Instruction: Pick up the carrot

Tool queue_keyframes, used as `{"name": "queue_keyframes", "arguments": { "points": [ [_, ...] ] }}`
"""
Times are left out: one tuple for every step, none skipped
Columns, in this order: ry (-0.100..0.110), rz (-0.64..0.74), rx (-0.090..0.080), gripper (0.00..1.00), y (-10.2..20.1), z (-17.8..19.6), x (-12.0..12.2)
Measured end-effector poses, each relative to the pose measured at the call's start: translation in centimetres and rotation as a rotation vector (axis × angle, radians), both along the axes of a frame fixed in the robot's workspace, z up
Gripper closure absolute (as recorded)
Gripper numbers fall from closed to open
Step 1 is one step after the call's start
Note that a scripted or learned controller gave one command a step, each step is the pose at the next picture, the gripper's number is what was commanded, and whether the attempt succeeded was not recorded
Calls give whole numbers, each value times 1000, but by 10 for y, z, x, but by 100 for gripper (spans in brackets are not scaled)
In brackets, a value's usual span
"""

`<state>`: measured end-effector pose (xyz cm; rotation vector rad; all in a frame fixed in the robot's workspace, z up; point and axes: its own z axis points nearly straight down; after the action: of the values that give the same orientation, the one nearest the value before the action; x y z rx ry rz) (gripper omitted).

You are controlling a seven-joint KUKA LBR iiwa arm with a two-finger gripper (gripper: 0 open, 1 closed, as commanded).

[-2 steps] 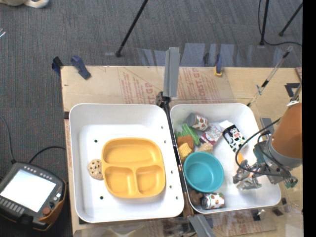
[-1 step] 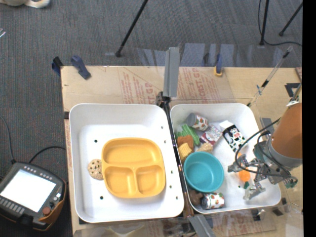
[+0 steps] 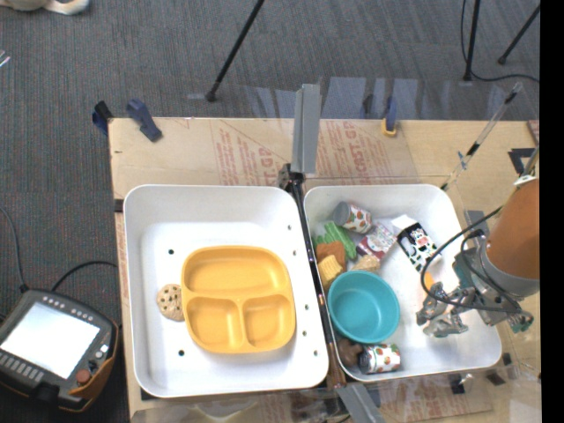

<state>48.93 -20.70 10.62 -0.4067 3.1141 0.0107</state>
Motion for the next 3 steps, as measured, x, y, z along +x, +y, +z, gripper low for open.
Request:
{"name": "queue_keyframes", "arguments": {
  "points": [
    [1, 1, 0, 0, 0, 0, 0],
    [2, 36, -4, 0, -1, -20, -2],
    [0, 43, -2, 100, 2, -10, 1]
  ]
}}
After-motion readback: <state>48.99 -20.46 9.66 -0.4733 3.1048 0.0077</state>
